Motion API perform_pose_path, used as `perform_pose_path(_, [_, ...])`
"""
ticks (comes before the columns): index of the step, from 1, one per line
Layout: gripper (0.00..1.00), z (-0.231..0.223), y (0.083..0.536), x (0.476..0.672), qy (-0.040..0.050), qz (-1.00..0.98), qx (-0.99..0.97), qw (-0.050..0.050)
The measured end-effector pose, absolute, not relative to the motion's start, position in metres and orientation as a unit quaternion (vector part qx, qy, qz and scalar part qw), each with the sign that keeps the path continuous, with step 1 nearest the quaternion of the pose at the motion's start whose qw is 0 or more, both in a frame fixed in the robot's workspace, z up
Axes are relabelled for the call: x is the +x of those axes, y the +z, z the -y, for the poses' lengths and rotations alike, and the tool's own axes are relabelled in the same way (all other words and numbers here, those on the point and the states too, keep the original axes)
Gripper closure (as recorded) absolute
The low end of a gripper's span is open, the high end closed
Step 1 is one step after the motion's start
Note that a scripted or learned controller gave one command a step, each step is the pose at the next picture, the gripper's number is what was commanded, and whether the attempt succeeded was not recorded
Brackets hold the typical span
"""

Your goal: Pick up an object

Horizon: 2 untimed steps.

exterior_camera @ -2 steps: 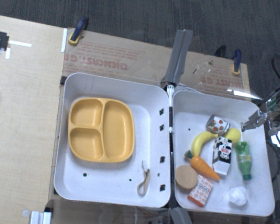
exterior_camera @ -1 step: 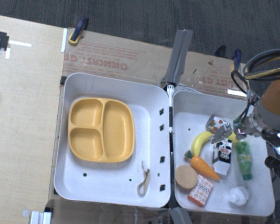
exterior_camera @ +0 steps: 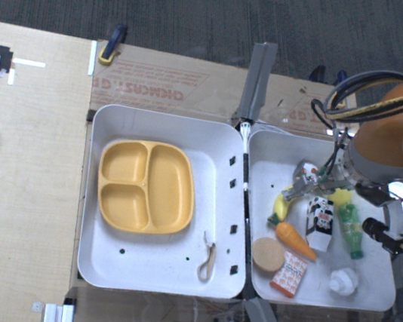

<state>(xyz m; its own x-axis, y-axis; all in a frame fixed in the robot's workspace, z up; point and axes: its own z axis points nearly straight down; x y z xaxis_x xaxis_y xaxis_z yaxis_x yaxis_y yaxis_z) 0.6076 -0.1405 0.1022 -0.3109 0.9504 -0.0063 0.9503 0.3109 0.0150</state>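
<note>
A: Gripper (exterior_camera: 306, 183) sits low in the right bin (exterior_camera: 255, 204), near its far-left corner. Finger state: cannot tell, metal clutter and cables overlap it.

B: Nearest candidate?

A: Banana (exterior_camera: 281, 205), just below-left of the gripper, toward the bin's left wall; long axis roughly near-to-far. Carrot (exterior_camera: 296, 239) lies further toward the near edge, axis slanting to the near-right corner.

B: Anything obscured?

A: Wrist hides the far-right corner. Green bottle (exterior_camera: 350, 231) partly under the arm. Contact with banana unresolved.
</note>
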Motion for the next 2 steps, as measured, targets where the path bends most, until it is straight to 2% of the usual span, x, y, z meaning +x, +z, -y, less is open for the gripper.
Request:
perform_pose_path(1, [1.00, 0.142, 0.112, 0.608, 0.0041, -0.809, 0.588, 0.009])
perform_pose_path(2, [1.00, 0.120, 0.170, 0.592, -0.0001, -0.864, 0.503, 0.002])
